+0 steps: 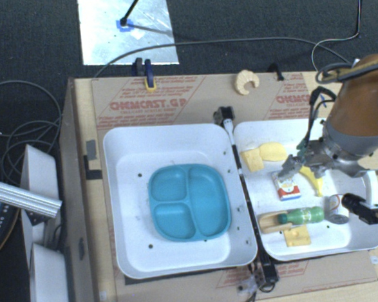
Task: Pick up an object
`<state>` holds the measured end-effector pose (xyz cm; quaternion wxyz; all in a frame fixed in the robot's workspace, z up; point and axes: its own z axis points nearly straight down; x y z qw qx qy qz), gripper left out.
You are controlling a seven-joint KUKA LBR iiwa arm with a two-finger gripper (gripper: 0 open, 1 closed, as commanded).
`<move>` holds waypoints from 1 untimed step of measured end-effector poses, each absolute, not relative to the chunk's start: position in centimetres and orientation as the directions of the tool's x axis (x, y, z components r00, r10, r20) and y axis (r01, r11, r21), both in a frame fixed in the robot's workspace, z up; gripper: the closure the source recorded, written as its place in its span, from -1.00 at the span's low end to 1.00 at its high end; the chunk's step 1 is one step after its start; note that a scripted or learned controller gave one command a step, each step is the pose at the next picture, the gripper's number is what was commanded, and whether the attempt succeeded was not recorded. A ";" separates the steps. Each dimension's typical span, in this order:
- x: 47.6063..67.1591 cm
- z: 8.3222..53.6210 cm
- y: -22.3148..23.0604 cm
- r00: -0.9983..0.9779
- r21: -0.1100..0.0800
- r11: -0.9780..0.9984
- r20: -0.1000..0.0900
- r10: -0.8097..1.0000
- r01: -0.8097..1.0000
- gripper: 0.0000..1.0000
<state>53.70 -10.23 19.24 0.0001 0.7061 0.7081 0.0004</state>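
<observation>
the arm [360, 112] reaches in over the right bin [359, 235], and its gripper [292, 170] hangs above the middle of that bin, right over a small red and white carton [288, 191]. whether the gripper is released or clenched cannot be told, and nothing is seen held in it. a yellow banana [315, 182] lies just beside the carton, toward the bin's right side. two pale yellow pieces [261, 155] sit near the bin's far left corner. a green bottle [302, 215] lies on its side near the bin's near edge, with a yellow block [297, 236] just below it. the left bin [122, 158] carries a blue divided plate [189, 202] in its middle. a croissant-shaped thing [247, 81] lies on the bench beyond the bins.
</observation>
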 end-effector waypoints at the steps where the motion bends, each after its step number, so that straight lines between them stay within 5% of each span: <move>1: 56.0 13.3 -13.1 -0.001 0.000 0.001 0.000 1.000 1.000 -1.00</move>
